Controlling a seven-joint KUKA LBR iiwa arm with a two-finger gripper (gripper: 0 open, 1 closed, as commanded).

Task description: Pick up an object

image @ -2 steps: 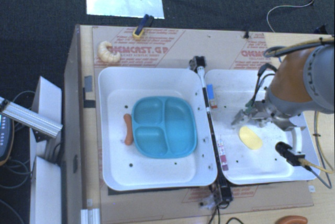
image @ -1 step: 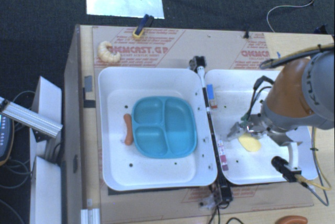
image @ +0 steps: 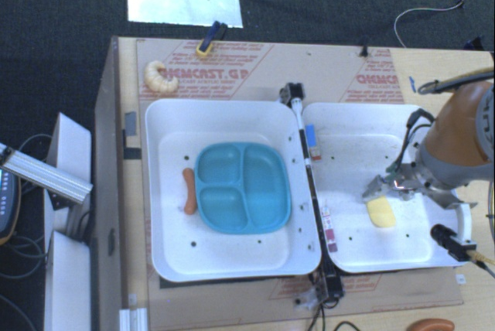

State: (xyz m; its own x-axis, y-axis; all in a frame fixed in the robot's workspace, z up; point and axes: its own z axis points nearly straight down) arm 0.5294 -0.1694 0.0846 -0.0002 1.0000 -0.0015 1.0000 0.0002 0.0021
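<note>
Camera view: the pincer (image: pixel 390 186) is seen spread apart just above the yellow block (image: pixel 380 212), which is not yet enclosed, so closing too high could squeeze nothing or nudge it aside.

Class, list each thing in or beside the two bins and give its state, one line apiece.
Blue tray: flat in the left bin.
Orange sausage: lying beside the tray's left edge.
Yellow block: lying in the right bin.
Gripper: low, just above the block.

Yellow block (image: pixel 380 213) in right bin (image: pixel 348 121), gripper (image: pixel 390 186) just above it
</note>
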